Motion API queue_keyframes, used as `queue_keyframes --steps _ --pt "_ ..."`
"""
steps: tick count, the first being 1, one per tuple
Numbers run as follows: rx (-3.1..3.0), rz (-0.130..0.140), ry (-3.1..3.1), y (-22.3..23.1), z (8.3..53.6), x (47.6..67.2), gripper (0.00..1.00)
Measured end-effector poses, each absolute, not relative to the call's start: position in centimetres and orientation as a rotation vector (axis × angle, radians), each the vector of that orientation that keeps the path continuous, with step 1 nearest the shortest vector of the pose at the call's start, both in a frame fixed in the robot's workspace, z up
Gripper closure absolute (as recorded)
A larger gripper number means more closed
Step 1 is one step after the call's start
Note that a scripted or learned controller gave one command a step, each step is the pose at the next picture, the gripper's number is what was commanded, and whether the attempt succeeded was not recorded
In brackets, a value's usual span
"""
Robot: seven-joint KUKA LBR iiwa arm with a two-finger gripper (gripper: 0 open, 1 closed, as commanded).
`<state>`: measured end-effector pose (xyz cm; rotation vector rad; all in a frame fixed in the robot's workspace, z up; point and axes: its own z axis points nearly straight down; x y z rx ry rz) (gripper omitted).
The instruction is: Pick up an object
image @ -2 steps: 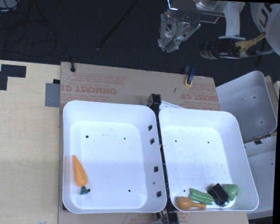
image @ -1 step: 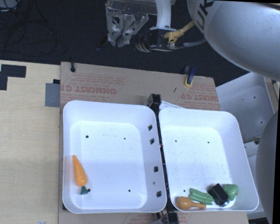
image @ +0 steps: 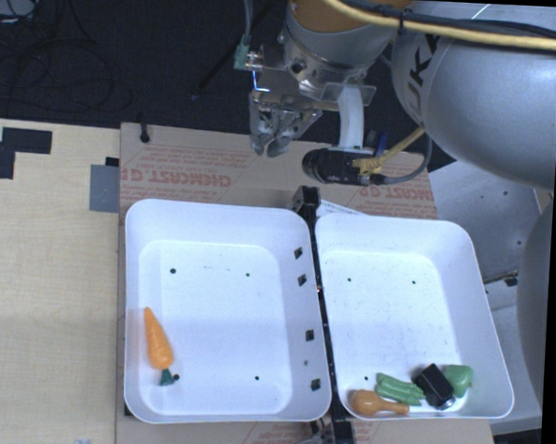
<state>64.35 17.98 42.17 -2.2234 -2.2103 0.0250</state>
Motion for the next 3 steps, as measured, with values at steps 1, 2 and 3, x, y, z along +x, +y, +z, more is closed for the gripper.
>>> queue_keyframes --steps 1,2,3 --pt "-2.215 -0.013 -2.231 24.7 54.5 64.3 1.00" --pt "-2.220 0.026 -2.213 21.0 42.1 64.3 1.00" --pt "-2.219 -0.013 -2.228 24.3 54.5 64.3 1.00"
